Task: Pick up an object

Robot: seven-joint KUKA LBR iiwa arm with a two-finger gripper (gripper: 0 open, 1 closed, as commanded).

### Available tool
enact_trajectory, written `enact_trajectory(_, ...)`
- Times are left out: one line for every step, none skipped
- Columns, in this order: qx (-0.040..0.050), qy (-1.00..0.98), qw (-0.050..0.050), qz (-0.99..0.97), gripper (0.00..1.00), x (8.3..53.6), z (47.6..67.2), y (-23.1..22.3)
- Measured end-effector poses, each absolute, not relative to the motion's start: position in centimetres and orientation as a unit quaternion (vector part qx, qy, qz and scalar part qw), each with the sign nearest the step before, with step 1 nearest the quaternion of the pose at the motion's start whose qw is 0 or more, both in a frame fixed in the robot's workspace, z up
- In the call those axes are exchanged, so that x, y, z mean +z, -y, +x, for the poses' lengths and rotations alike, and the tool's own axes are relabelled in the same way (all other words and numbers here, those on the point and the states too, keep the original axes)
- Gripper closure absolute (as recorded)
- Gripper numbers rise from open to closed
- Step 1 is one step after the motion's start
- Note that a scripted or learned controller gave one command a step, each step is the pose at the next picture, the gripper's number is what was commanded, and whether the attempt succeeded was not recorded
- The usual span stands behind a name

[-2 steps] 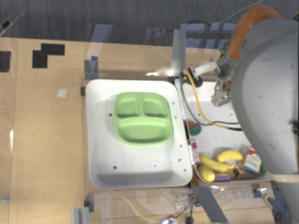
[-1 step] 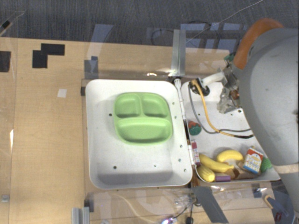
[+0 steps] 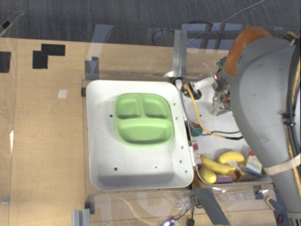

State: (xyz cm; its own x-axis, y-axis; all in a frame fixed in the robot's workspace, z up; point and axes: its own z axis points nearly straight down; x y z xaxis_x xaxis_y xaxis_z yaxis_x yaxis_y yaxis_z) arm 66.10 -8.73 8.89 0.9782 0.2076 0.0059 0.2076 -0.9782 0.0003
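The grey arm point(image 3: 268, 98) is reaching in from the right and is covering much of the right bin point(image 3: 207, 121), its orange band point(image 3: 244, 44) sitting near the top of the frame. The gripper point(image 3: 219, 105) is hanging low over the upper part of that bin, above bare white floor; nothing is showing between its fingers, and whether they are parted or pressed together I cannot tell — the wrist is blocking the view.

The objects to pick are lying well apart from the gripper, crowded into the bin's near corner: two yellow bananas point(image 3: 221, 161), a small carton point(image 3: 254, 165) just beside them, and a dark item tucked underneath that is too small to name. A yellow cable point(image 3: 200, 121) is trailing across the bin floor between the gripper and that pile.

In the left bin point(image 3: 101, 168), a green divided tray point(image 3: 143, 118) is resting flat near the middle — three compartments, upright.
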Motion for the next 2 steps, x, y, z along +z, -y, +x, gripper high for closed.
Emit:
enact_trajectory(-0.004, 0.103, -0.001, -0.995, 1.0, 8.93, 62.88, 10.42)
enact_trajectory(-0.0044, 0.135, -0.002, -0.991, 1.0, 8.93, 63.02, 9.54)
